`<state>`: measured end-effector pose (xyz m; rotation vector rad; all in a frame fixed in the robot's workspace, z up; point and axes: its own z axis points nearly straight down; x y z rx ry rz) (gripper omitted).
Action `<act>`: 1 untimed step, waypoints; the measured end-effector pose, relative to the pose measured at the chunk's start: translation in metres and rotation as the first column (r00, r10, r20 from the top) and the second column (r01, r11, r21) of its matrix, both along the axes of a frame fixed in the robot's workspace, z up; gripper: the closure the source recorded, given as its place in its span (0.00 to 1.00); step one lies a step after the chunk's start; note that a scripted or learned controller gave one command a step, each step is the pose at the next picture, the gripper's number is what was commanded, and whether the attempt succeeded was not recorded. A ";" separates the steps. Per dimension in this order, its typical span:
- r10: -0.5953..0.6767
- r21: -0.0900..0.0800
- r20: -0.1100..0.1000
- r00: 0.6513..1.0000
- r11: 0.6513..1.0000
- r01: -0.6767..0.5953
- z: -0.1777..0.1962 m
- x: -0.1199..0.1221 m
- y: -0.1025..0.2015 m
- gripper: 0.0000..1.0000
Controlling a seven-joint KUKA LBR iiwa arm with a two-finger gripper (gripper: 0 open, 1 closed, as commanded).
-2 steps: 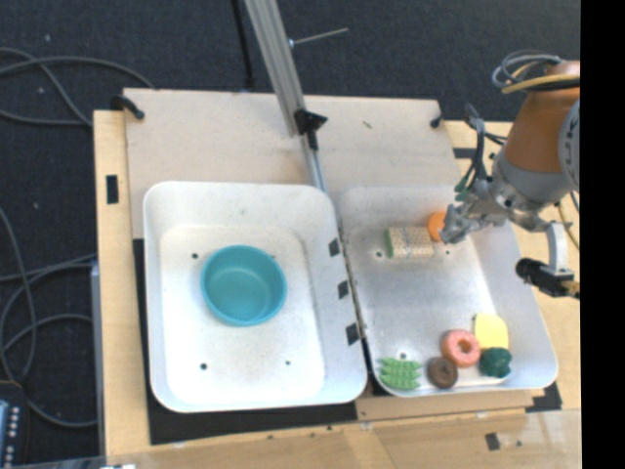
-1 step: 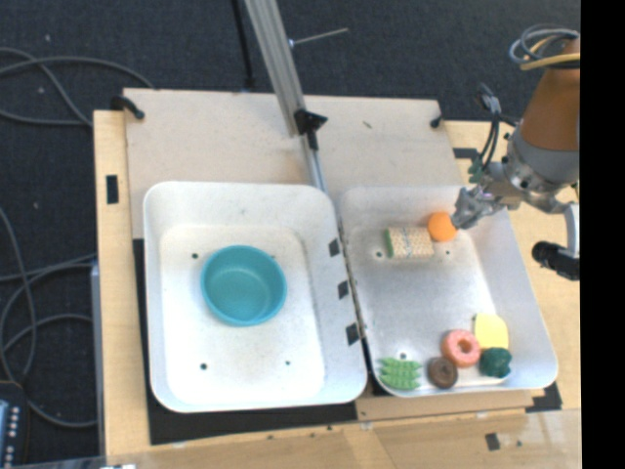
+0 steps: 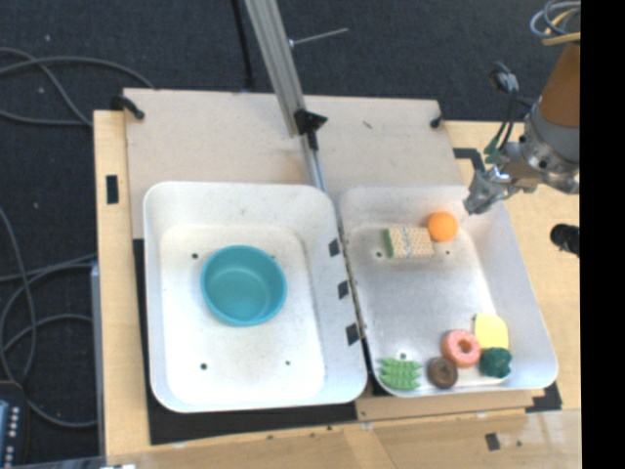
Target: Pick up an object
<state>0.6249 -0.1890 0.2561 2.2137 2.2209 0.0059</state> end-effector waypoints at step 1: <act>0.004 0.002 -0.004 1.000 1.000 -0.004 0.007 -0.010 0.048 1.00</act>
